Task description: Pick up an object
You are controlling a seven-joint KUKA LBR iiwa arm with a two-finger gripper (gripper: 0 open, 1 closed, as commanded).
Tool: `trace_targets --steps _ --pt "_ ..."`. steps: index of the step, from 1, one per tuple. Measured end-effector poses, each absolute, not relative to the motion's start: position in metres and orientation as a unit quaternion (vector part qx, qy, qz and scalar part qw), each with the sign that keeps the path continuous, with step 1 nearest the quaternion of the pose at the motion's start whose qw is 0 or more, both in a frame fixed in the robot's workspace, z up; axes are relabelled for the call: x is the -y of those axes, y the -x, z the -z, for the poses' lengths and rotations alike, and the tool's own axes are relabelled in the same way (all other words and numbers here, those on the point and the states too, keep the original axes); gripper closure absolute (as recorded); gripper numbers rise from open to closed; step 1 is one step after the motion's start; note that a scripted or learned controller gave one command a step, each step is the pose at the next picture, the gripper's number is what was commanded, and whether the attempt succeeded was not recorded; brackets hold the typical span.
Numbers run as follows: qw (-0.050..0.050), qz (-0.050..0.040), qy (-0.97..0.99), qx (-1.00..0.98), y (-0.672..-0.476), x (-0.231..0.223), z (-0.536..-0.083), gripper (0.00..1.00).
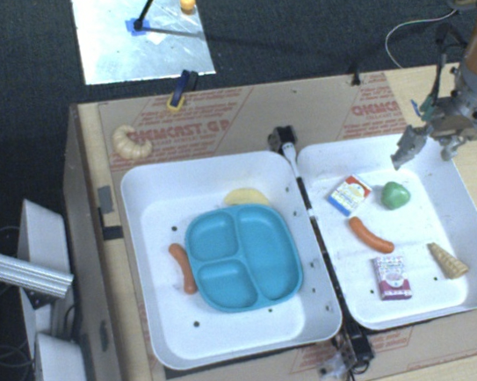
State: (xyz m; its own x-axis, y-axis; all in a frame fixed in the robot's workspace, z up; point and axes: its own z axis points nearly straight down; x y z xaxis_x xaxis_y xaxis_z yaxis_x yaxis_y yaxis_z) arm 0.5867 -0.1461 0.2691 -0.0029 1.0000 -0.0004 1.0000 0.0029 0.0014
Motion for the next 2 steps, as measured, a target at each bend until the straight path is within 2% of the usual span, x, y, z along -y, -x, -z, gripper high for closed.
trace_targets --steps 1,2 --pt "0.000 0.0001 -0.706 -0.708 -0.575 0.118 -0.163 0.00" --pt "0.000 0.0001 -0.707 -0.708 -0.545 0.114 -0.086 0.00"
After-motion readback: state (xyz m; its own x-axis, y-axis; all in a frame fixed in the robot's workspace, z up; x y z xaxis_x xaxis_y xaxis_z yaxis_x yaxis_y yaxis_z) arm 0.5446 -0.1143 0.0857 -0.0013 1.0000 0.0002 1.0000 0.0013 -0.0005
